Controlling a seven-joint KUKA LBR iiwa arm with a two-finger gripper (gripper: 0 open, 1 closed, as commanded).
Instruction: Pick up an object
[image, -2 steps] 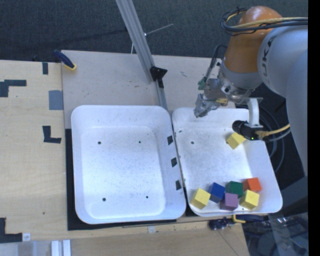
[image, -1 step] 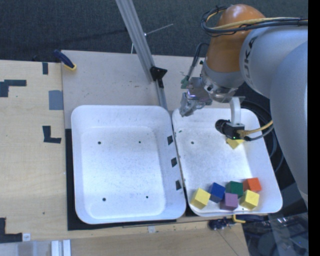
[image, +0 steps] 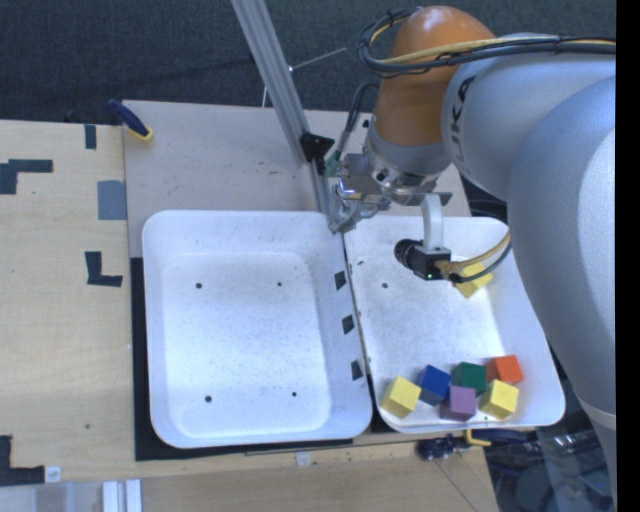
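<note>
Gripper (image: 343, 218) low over the far end of the seam between the left bin (image: 155, 250) and the right bin (image: 420, 330), close to the two far rims. Spread or pressed together: cannot tell from this slant. Grey arm (image: 540, 130) reaching in from the right, orange band (image: 430, 70) above the wrist. Well apart from the gripper, at the near end of the right bin, a huddle of six cubes: yellow cube (image: 402, 396) farthest left, blue cube (image: 434, 382) just right of it, purple cube (image: 461, 401) next along, green cube (image: 468, 376) just behind the purple, orange cube (image: 506, 369) at the far right of the group, second yellow cube (image: 500, 399) just in front of the orange. All resting on the bin floor, close to the near rim. Both bins side by side on a pale wooden bench (image: 60, 300).
</note>
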